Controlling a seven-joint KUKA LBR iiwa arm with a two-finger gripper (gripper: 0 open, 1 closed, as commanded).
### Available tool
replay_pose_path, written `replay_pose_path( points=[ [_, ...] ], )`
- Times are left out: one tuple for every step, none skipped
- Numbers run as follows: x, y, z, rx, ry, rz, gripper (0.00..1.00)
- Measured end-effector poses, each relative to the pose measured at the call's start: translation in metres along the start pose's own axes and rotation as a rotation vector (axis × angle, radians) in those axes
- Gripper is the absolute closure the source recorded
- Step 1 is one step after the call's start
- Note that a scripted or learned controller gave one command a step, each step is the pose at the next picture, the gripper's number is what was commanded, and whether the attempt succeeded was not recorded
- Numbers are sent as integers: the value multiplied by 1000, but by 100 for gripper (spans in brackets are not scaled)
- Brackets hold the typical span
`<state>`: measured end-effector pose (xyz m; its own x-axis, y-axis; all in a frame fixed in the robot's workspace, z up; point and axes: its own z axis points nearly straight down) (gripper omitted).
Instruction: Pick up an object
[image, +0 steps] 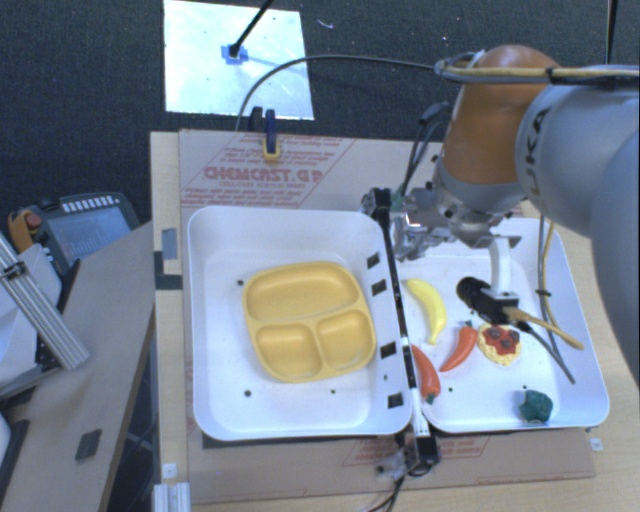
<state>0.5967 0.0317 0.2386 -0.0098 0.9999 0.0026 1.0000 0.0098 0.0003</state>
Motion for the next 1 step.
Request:
replay_pose_path(
  points=[
    [48,11,5,-2,-1,1,100]
  ],
)
